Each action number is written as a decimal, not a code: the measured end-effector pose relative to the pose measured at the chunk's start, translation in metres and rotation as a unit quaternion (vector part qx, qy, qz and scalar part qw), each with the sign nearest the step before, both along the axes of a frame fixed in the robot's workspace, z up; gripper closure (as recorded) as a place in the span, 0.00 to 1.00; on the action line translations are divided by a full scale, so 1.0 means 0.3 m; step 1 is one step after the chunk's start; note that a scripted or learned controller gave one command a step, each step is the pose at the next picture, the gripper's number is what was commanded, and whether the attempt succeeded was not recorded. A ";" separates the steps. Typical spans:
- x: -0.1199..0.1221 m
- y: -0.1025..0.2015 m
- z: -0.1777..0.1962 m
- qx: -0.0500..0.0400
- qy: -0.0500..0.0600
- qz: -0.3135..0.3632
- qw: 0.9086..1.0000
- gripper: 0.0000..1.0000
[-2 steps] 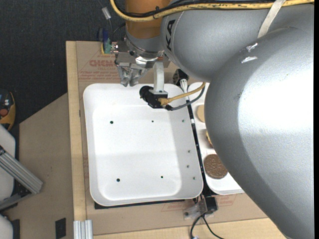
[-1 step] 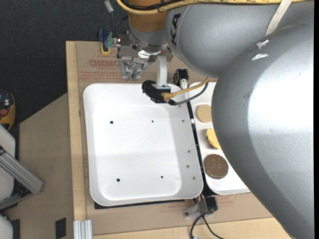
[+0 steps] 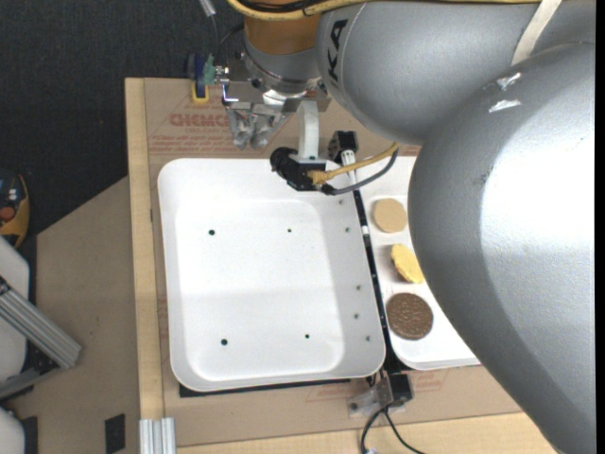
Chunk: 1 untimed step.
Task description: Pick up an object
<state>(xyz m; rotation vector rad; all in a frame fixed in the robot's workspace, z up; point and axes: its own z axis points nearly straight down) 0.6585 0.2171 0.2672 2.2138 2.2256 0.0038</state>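
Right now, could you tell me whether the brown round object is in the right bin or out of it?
In: the brown round object lies flat on the right bin floor.

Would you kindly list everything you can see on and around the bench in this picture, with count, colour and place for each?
left bin: one, white, middle of the view, four small dark dots on its floor
right bin: one, white, beside the left bin, largely covered by the arm
tan disc: one, light tan, far end of the right bin
yellow piece: one, yellow, right bin, between the two discs
brown disc: one, dark brown, right bin, nearest the camera
bench board: one, brown with red print, under both bins
arm: one, grey with an orange band, reaching in from the right
gripper: one, metallic, above the bench board just beyond the left bin's far edge
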 end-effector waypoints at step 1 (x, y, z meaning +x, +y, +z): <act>0.000 0.003 0.035 0.000 -0.001 0.001 1.000 1.00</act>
